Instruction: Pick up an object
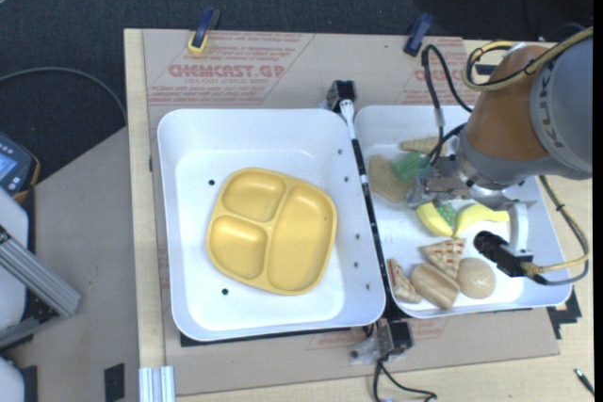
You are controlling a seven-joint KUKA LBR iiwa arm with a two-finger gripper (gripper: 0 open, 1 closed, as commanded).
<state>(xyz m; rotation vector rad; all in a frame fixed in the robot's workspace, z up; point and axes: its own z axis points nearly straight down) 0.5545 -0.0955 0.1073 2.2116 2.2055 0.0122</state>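
The right bin (546, 295) holds toy foods: a yellow banana (450, 219), a pizza slice (445, 253), a bread roll (433, 284), a round tan potato (476, 278), a tan cookie (384, 177), a green piece (409, 168) and a wedge (402, 281) at the front left. My gripper (429, 190) reaches down from the right into the middle of this bin, just above the banana and beside the green piece. Its tips sit low among the items, and the arm's wrist covers much of them.
The left bin (179, 202) carries a yellow three-compartment plate (272, 229) in its middle. A black divider clip (341, 93) sits between the bins at the back. Blue clamps (202, 30) hold the cardboard base. Cables loop over the right bin's far side.
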